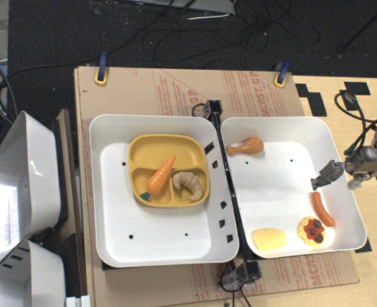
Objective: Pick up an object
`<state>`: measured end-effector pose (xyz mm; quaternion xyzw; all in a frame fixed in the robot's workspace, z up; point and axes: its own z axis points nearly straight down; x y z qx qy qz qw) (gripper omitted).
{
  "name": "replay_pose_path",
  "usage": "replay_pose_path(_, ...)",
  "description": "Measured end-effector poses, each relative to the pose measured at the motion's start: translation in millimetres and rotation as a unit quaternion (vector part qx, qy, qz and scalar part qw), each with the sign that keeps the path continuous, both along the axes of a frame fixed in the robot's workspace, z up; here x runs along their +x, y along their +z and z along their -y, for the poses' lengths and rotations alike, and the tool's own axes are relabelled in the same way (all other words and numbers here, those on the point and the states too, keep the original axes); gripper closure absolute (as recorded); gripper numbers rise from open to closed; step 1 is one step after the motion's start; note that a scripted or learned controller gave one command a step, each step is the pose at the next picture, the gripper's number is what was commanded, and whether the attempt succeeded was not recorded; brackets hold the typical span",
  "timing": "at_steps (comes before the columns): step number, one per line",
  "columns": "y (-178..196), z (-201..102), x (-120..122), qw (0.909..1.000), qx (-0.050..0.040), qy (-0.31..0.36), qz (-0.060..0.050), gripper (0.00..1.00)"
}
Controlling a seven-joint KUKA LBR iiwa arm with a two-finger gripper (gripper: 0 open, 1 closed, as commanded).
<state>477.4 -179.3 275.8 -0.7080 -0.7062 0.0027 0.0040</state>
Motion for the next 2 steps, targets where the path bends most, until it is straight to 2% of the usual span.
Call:
replay_pose_path(1, 5, 0, 2, 1.0000, -0.0011, 0.001, 0.005, 0.00)
replay_pose_path(2, -58, -7, 1, 1.0000, 0.0001, 0.001, 0.002, 0.00)
